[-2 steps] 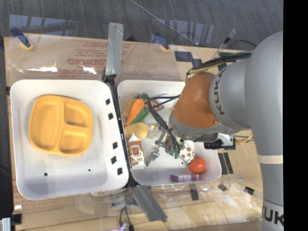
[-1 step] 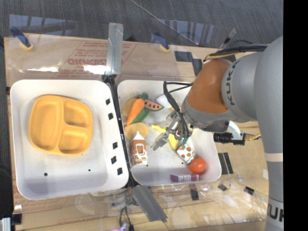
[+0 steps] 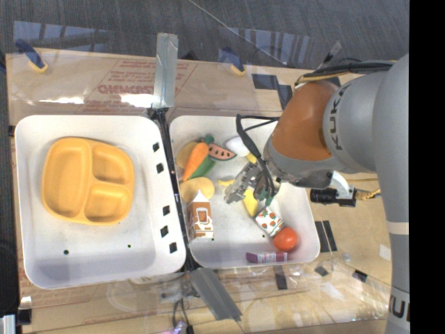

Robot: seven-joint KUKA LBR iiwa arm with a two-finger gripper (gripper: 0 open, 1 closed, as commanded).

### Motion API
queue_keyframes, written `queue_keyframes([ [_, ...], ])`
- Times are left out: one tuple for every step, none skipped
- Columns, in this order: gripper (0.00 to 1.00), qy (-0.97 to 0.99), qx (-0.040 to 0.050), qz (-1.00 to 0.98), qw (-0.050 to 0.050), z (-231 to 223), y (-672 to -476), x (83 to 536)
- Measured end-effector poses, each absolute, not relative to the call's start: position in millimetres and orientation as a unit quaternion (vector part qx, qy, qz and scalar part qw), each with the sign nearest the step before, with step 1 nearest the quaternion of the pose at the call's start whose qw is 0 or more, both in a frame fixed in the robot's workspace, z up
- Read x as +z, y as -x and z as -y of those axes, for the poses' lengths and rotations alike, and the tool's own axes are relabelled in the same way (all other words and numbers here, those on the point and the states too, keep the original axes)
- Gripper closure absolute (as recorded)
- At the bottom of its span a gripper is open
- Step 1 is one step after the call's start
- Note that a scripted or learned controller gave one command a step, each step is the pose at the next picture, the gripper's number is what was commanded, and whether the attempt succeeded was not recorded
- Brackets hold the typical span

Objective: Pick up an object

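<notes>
Resting in the left bin (image 3: pixel 28 186), a yellow divided tray (image 3: pixel 87 179) lay alone. In the right bin (image 3: pixel 229 256), a carrot (image 3: pixel 197 160) slanted, leafy end up-right, above a small carton (image 3: pixel 201 216). The claw (image 3: pixel 252 188) hung over a yellow piece (image 3: pixel 250 202); its finger state could not be told. Nearby lay a tomato (image 3: pixel 285 239).

The floor (image 3: pixel 90 2) behind the bench was dark grey carpet w/ a fine ribbed texture. The bench top (image 3: pixel 83 82) was brown cardboard, printed in red letters and covered w/ clear plastic film. A strip of grey tape (image 3: pixel 165 68) ran down it, and blue tape pieces (image 3: pixel 31 56) held the corners. The light was even, w/o hard shadows.
</notes>
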State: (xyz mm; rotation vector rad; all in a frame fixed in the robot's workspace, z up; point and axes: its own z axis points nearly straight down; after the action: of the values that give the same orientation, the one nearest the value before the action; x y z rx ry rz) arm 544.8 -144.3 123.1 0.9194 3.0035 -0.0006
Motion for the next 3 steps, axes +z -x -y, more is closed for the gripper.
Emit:
queue_keyframes([
  [1.0, -0.308, 0.0022, -0.951, 0.005, 70.0, -535.6, 224.5],
  [1.0, -0.1, -0.0004, -0.995, 0.0, 128.9, -507.1, 191.7],
  [1.0, 0.068, -0.0017, -0.998, 0.003, 198.6, -517.6, 245.6],
])
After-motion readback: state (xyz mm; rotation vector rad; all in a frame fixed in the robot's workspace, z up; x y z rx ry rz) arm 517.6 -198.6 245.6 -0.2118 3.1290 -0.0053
